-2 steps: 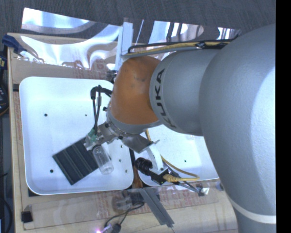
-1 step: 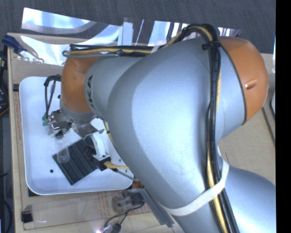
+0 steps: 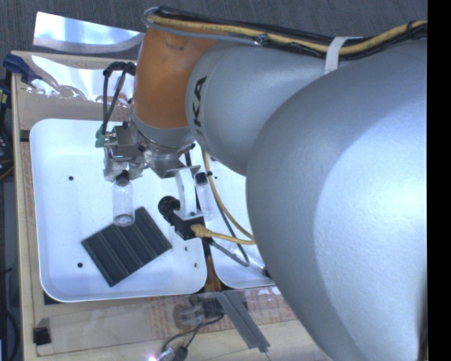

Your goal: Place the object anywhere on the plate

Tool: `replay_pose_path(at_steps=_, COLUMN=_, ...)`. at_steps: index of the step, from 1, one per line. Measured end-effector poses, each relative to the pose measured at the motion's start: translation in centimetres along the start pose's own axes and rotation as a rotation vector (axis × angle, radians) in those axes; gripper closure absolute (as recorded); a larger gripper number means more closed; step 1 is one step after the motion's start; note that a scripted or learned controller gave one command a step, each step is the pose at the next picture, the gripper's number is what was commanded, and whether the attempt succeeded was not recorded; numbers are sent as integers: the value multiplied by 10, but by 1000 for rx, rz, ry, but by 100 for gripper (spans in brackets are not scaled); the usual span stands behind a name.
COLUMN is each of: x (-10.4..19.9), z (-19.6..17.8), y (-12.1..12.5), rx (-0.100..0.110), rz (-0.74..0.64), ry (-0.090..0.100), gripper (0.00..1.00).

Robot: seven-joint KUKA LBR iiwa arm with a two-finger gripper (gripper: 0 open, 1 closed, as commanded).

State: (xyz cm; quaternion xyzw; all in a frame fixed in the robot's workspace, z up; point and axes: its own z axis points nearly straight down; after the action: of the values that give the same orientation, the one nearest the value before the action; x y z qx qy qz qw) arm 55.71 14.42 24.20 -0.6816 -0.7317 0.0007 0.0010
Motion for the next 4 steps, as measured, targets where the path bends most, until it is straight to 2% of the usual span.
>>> replay_pose_path(at_steps=1, x=-57, z=46, y=-86, rx=6, rz=432, ry=-2, gripper=100)
replay_pose_path(at_steps=2, x=3, z=132, y=-63, rx=8, rz=504, ry=-4, gripper=100)
replay_pose_path(at_steps=3, x=-124, z=51, y=-87, rx=2, rz=504, ry=0, gripper=100)
replay_pose_path(at_steps=4, x=-4, z=16, y=-53, rx=3, rz=373, ry=0, gripper=100)
